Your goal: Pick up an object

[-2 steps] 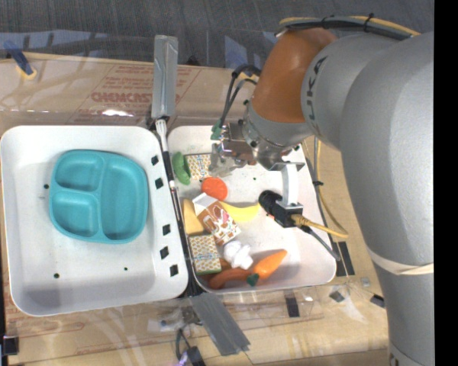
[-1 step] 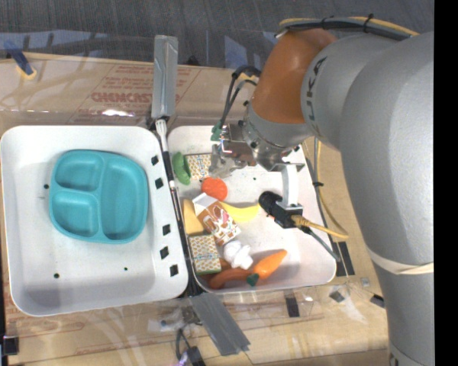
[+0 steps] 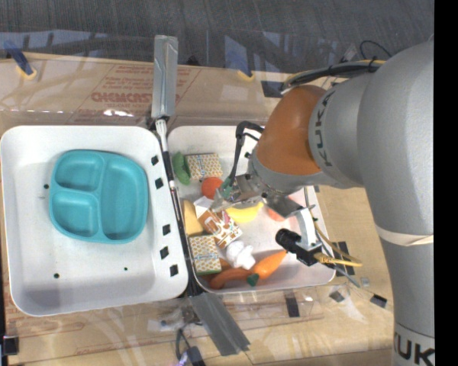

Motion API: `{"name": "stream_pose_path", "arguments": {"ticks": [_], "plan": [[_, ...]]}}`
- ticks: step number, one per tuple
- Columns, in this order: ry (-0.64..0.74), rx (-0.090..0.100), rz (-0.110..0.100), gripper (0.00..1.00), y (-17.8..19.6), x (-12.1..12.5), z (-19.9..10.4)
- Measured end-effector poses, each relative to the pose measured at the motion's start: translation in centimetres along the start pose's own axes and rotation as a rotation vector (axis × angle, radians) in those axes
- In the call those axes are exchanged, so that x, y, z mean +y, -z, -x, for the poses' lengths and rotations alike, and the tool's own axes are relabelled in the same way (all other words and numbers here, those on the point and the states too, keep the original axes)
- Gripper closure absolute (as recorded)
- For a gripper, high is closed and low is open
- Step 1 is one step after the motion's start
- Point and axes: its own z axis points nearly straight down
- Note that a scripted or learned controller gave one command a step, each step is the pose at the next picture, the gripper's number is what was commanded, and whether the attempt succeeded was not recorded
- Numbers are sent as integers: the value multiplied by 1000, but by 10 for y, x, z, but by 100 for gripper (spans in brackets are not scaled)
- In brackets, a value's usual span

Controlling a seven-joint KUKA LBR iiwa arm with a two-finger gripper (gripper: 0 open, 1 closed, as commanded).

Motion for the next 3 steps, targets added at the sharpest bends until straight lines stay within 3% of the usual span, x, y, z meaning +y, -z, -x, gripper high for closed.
{"name": "stream_pose_path", "arguments": {"ticks": [1,2,3], "plan": [[53,-3,4,0,-23,4,63],[107,8,-18,0,-33,8,84],[305,13,-21,0,-18,-4,50]]}}
